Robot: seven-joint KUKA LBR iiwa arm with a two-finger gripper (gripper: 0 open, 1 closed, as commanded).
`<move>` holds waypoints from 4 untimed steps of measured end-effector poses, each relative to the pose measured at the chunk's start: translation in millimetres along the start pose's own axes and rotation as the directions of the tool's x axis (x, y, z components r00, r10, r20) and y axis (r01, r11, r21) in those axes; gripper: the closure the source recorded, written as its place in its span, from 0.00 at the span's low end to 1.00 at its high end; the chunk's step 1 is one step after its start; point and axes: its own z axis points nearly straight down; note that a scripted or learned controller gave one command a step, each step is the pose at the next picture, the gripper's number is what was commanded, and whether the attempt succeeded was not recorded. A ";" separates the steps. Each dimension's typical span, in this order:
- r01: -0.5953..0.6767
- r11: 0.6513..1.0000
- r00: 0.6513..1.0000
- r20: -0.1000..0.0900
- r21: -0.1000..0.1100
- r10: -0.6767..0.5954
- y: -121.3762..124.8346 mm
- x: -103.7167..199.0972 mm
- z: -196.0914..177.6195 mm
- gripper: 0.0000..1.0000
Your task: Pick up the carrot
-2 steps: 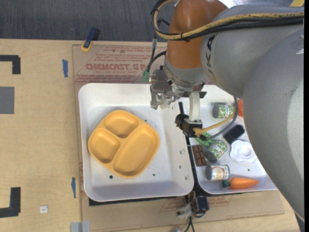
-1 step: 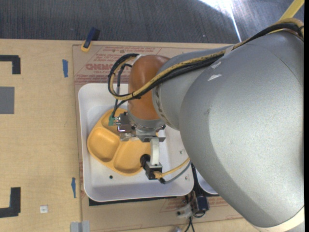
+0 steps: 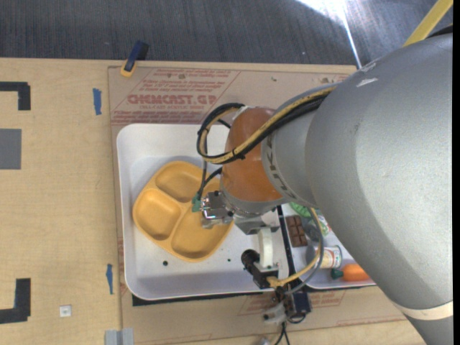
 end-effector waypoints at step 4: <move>-0.732 0.682 0.682 0.021 0.009 0.731 -35.3 35.4 -120.3 1.00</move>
